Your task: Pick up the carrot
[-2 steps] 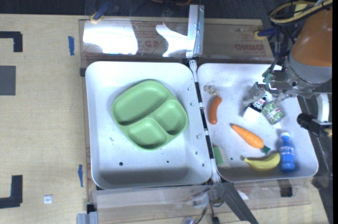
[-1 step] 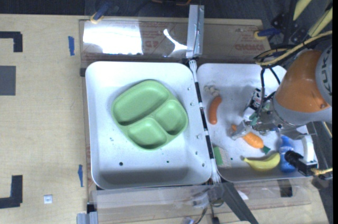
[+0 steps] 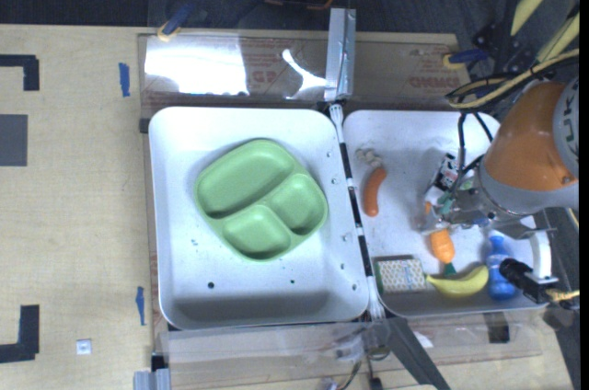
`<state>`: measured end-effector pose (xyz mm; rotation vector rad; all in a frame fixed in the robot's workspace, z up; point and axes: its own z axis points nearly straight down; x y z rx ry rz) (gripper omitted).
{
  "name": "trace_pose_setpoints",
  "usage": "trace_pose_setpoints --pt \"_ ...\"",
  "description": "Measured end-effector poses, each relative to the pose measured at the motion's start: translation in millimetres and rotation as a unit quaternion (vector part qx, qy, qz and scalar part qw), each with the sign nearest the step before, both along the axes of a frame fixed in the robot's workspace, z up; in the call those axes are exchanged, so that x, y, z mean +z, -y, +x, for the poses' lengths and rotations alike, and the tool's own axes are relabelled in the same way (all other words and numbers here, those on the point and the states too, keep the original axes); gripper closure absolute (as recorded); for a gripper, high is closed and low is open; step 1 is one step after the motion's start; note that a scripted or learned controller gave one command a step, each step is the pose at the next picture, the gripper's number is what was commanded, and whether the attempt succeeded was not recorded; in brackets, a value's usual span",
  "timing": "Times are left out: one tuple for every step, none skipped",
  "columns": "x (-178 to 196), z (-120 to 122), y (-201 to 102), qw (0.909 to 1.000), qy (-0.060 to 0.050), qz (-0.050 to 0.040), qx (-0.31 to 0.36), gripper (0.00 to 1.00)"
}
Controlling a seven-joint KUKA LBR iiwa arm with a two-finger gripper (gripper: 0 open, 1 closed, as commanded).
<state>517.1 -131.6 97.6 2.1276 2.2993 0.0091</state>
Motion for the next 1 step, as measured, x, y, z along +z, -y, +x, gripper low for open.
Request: trace_pose_setpoints --pt "182.0 22.0 -70.5 0.9842 -0.005 0.0014 -0.177 1.00"
